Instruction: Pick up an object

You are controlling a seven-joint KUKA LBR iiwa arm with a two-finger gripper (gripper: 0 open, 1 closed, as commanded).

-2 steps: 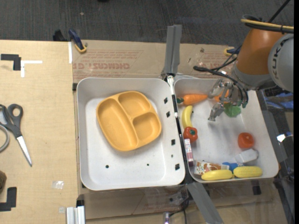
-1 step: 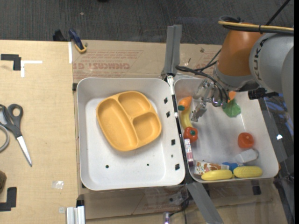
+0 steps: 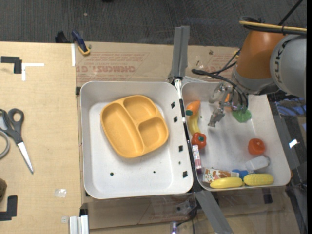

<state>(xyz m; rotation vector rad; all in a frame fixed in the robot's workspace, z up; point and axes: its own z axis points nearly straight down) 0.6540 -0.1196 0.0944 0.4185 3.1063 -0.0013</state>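
1. Lying near the right bin's point(image 3: 278, 130) back edge, the green object point(image 3: 242, 115) is not lifted.
2. Gripper point(image 3: 225, 105): above the bin beside it; open or closed cannot be told.
3. Remaining: grasp and lift.

Pale wooden bench point(image 3: 39, 150) with scissors point(image 3: 17, 135), left bin point(image 3: 131, 182), right bin point(image 3: 273, 126) and cardboard sheet point(image 3: 126, 65).

Bright, even overhead light, soft shadows, mild glare on the white bins point(image 3: 87, 145), slightly soft focus.
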